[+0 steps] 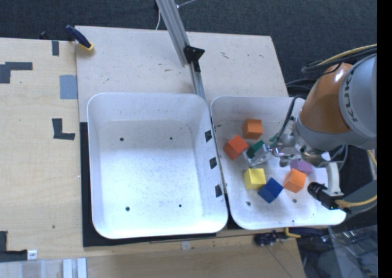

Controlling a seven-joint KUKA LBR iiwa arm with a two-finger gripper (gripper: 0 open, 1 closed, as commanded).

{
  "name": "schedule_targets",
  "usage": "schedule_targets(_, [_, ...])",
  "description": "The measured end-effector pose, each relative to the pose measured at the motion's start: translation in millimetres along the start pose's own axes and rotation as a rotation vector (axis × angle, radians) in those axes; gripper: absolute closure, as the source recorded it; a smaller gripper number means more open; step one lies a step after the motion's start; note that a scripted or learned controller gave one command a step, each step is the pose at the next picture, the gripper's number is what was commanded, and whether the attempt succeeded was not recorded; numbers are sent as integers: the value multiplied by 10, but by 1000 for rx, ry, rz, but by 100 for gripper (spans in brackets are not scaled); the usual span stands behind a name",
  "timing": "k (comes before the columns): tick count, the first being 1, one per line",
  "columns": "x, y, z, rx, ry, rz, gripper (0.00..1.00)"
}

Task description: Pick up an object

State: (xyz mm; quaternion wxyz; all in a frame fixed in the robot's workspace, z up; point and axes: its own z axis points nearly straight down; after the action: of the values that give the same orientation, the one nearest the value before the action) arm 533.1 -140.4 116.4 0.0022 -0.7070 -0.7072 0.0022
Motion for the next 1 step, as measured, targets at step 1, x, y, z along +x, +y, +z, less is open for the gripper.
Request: schedule_targets(1, [5, -7, 262, -2, 0, -1, 0])
